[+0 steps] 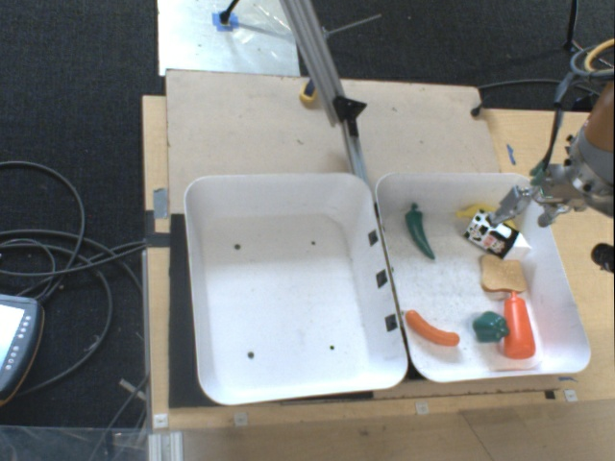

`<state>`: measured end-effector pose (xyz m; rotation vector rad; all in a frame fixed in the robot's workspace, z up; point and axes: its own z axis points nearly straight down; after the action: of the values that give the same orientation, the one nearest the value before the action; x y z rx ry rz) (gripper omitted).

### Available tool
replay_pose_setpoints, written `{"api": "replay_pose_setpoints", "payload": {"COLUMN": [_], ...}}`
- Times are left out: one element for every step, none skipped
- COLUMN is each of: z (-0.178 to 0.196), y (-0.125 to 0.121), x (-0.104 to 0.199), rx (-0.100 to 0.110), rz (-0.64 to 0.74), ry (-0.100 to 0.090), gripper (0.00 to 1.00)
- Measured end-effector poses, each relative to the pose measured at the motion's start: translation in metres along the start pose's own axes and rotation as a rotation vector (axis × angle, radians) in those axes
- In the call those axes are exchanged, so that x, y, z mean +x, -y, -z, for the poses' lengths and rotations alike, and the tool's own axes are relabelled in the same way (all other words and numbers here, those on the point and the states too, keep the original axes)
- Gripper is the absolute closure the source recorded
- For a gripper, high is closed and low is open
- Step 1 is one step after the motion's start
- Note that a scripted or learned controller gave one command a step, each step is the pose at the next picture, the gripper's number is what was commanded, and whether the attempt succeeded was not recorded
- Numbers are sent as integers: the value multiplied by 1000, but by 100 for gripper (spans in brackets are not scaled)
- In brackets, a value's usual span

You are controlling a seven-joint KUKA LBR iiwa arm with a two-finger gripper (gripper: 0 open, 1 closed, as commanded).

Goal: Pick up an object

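Note:
The right bin (557,257) holds several objects. A green chili pepper (419,230) lies near its left wall and an orange sausage shape (432,328) near the front. A dark green lump (490,327) sits beside an orange bottle (518,327), with a tan bread slice (504,277) just behind them. A small black, white and red box (492,234) lies at the back, partly over a yellow piece (473,211). My gripper (528,208) hangs over the bin's back right corner, just above and right of the box. It is open, with nothing between its fingers.
The left bin (207,257) stands beside the right one, sharing a divider with black tabs (381,279). A slanted metal pole (317,46) crosses above the back of the bench. Cables and a handheld pendant (14,339) lie on the floor at left.

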<state>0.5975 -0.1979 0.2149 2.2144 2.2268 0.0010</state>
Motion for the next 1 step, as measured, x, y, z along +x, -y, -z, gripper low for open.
{"api": "replay_pose_setpoints", "payload": {"z": [0], "y": [0], "x": [0], "rx": [0], "rz": [1], "ry": [0], "gripper": [0]}}
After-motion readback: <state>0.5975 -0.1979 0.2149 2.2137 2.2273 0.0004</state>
